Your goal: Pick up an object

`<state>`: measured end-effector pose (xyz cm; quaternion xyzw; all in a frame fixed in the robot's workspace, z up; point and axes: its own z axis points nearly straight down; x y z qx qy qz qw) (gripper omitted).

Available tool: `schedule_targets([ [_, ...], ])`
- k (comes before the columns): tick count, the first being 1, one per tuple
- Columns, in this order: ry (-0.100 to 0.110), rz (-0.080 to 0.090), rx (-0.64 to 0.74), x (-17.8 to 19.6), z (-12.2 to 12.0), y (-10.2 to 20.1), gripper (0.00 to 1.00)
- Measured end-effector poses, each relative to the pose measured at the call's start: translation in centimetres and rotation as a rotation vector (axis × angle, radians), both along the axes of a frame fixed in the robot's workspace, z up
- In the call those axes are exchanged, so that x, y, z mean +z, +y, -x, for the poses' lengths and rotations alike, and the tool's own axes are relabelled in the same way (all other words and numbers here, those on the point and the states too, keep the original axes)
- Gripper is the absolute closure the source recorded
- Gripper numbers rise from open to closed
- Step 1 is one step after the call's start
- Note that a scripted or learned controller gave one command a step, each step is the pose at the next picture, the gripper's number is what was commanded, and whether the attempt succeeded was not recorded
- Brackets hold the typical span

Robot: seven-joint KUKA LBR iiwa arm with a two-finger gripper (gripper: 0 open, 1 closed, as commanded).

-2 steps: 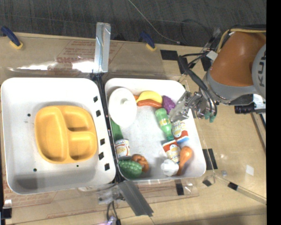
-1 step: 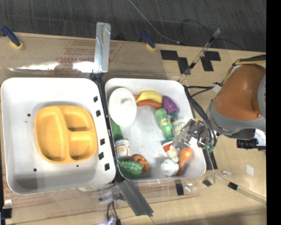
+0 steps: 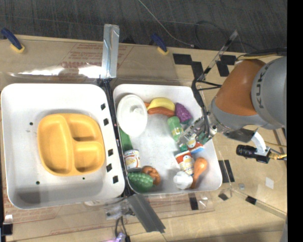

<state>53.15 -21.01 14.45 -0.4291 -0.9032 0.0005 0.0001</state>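
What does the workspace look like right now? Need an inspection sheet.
Surface: two white bins side by side, left bin, right bin, on a cardboard-covered bench.
Job's things: right bin holds banana, purple toy, white bowl, small can, carrot.
Clutter: yellow divided tray in left bin.
Gripper: gripper low over right bin's right side; finger state unclear.
Cables: thin cable on floor above bench.
Surroundings: blue clamps on bench edge.

Brown cardboard-covered bench (image 3: 55, 54) carries two shallow white plastic bins side by side: left bin (image 3: 10, 135), right bin (image 3: 156, 92); they touch. Black tape patches (image 3: 187, 60) lie on the bench surface.
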Motion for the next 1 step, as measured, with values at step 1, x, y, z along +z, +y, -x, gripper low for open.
schedule_targets([
  [1,-0.008,-0.001,0.022,7.91,-1.55,7.12,1.0],
])
